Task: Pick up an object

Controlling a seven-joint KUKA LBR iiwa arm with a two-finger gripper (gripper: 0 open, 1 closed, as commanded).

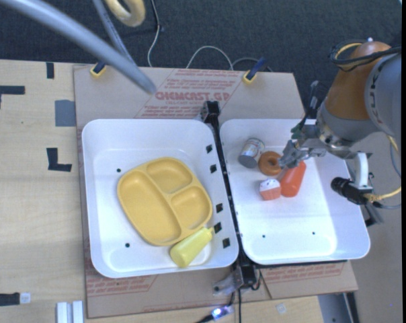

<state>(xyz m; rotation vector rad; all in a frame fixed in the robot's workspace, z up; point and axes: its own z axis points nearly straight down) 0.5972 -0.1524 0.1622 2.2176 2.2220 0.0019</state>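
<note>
Two white bins sit side by side on the worktop [28, 180]. Left bin [95, 147] holds a yellow divided tray [164, 199] with a yellow bottle [191, 246] just beside its lower corner. Right bin [324, 241] holds a grey can [251, 153], a brown ring [270, 162], an orange bottle [292, 180] and a small orange-and-white piece [270, 190], all clustered. Gripper [292, 153] hangs over that cluster, just above the orange bottle; whether it is spread or pressed together, I cannot tell.

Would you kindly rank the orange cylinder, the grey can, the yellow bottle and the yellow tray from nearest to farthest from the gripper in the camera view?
1. Orange cylinder, right bin, just below the gripper.
2. Grey can, right bin, toward the divider.
3. Yellow tray, left bin.
4. Yellow bottle, left bin's near edge; close to the tray's rank.
</note>
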